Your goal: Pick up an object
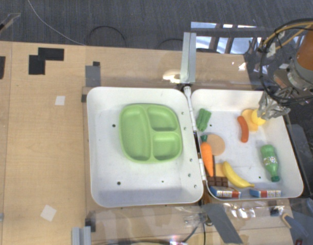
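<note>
Left bin (103, 188): green divided tray (149, 132) flat near centre. Right bin (294, 185): green bottle (270, 162) near right wall, banana (235, 174), carrot (207, 157), red sausage (243, 128), green pepper (203, 120) by divider. My gripper (270, 111) over right bin's upper right corner, just above yellow object (254, 119); cannot tell finger state.

Left bin (103, 188): green tray (149, 132) filled its middle, margins along edges free. Right bin (294, 180): open floor at centre; carrot (207, 157) and banana (235, 175) crowded the left edge, green bottle (270, 162) the right.
</note>
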